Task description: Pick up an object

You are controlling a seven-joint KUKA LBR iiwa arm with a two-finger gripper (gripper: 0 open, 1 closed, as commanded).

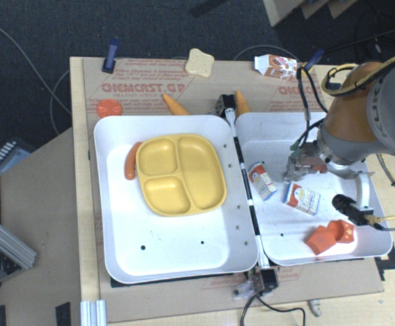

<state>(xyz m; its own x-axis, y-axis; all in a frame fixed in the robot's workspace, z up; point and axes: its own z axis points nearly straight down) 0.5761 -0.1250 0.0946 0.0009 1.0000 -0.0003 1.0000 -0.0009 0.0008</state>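
Note:
My gripper hangs low over the middle of the right bin, at the end of the grey and orange arm. Just left of it lies a small red-and-white carton. A second red-and-white carton lies flat just below the gripper. A red block rests near the bin's front right corner. I see nothing held in the gripper.
The left bin holds a yellow divided plate with a red sausage beside it. On the bench behind the bins lie a bread slice, a carrot, an orange disc and a carton.

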